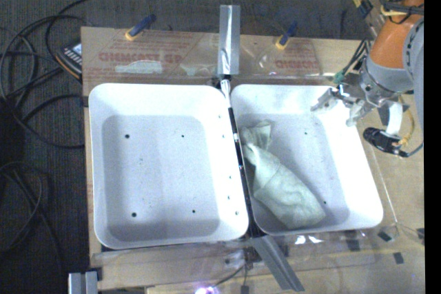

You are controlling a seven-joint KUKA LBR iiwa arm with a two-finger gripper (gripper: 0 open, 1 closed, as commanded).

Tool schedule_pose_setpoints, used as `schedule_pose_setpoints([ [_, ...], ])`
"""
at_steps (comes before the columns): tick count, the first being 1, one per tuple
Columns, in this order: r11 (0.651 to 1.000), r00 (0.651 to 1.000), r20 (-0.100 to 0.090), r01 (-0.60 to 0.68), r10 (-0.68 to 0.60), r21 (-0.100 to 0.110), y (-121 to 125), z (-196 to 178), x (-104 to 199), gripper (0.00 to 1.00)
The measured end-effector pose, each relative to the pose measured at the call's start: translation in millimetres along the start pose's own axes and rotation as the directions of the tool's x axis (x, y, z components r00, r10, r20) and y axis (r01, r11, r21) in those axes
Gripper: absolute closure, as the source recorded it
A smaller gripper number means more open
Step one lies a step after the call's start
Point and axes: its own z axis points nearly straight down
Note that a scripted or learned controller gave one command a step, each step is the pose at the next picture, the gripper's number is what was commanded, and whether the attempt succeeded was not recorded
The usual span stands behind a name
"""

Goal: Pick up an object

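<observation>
A crumpled pale grey-green cloth point(278, 175) lies in the right bin point(344, 169), against its left wall, stretching from the middle toward the front. My gripper point(337, 110) hangs over that bin's back right corner, well to the right of and behind the cloth. Its two fingers stand apart and open, with nothing between them. The grey arm with its orange band point(393, 45) reaches in from the right edge.
The left bin point(165, 162) sits beside the right one, with a thin divider between them. A metal post point(229, 45) rises behind the bins. Two blue-handled clamps point(140, 27) hold the board's back edge. Cables lie on the floor at left.
</observation>
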Motion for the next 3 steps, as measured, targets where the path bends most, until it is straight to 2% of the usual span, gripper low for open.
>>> schedule_pose_setpoints([
  [1,1.0,1.0,0.0,-0.023,0.023,-0.001,-63.2,-113.3,2.6,0.0],
  [2,0.998,0.998,-0.001,0.069,-0.069,0.001,-59.8,-59.5,-7.1,0.0],
  [3,0.998,0.998,0.0,0.059,-0.059,-0.001,-28.1,60.8,40.0,0.0],
])
